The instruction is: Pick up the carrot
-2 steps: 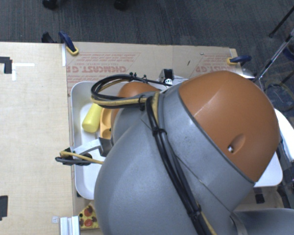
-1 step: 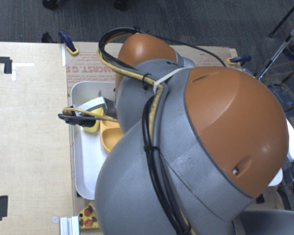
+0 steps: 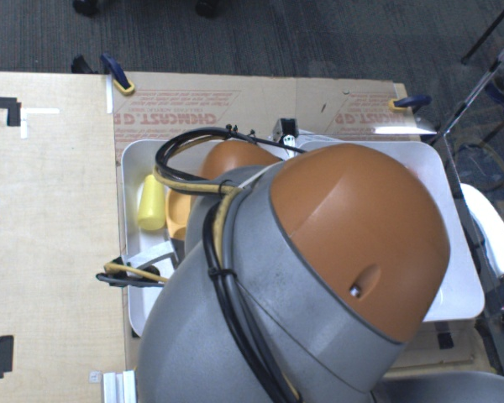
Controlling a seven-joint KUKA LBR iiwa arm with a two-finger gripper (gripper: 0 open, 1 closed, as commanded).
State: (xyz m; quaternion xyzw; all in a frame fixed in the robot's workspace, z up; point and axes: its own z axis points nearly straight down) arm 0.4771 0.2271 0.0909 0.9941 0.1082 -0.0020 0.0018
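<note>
The grey arm with its large orange dome-shaped joint cover [image 3: 353, 233] leans over the two shallow white bins, blocking most of the left bin [image 3: 133, 225] and much of the right bin [image 3: 454, 250]. The end effector sits somewhere beneath the arm's bulk, so its state cannot be told, nor whether it has hold of anything.

In the exposed strip of the left bin lie a pale yellow rounded plastic object [image 3: 150, 201] and, just beside it on the right, a slice of orange [image 3: 177, 212] partly tucked under the arm and the black cable loop [image 3: 185, 154]. That orange patch may be the carrot, but too little of it shows to be sure; it could equally belong to another toy.

Doing this step well probably means a grasp centred on the orange item's long axis, with the fingers straddling its narrow width. The yellow object lies so close that a descent should favour the far side, or the neighbour could be nudged or caught instead. The bin wall nearby also limits approach room on the left. A slow vertical lift would show whether the grasp took.
</note>
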